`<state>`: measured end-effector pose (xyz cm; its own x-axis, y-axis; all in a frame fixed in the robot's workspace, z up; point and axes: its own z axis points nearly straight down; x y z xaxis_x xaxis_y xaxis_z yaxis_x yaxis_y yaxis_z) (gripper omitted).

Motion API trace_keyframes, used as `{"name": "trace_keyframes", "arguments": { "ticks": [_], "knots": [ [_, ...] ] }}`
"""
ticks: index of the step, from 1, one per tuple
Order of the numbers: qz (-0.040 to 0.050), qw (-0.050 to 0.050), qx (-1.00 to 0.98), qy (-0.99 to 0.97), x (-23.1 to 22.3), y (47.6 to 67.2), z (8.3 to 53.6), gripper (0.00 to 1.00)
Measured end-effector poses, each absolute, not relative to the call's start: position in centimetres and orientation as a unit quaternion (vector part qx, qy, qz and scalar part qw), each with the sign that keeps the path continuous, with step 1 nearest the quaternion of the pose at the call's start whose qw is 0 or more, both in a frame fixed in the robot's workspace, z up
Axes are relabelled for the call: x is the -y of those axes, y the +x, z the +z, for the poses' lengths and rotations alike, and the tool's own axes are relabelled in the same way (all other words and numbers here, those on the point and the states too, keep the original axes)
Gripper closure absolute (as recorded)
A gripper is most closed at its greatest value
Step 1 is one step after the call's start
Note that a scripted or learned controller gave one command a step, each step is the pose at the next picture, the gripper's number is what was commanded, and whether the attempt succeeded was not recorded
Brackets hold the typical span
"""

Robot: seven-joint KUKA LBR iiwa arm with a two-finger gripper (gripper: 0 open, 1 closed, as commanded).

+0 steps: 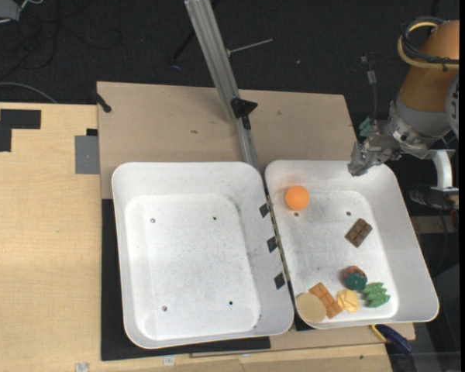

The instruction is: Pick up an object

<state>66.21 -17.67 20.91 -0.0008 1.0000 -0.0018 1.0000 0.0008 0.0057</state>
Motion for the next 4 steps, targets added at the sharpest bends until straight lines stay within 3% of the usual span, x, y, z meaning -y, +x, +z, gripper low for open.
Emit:
{"name": "trace_keyframes", "arguments": {
  "ticks": [1, 2, 4],
  "knots": [
    [0.0001, 0.000, -0.708, 0.706, 17.7, 66.2, 21.8, 1.00],
    [0.0002, -0.002, -0.709, 0.706, 12.5, 66.1, 22.2, 1.00],
    [-0.0009, -0.003, -0.709, 0.706, 2.6, 64.0, 20.6, 1.00]
  ]
}}
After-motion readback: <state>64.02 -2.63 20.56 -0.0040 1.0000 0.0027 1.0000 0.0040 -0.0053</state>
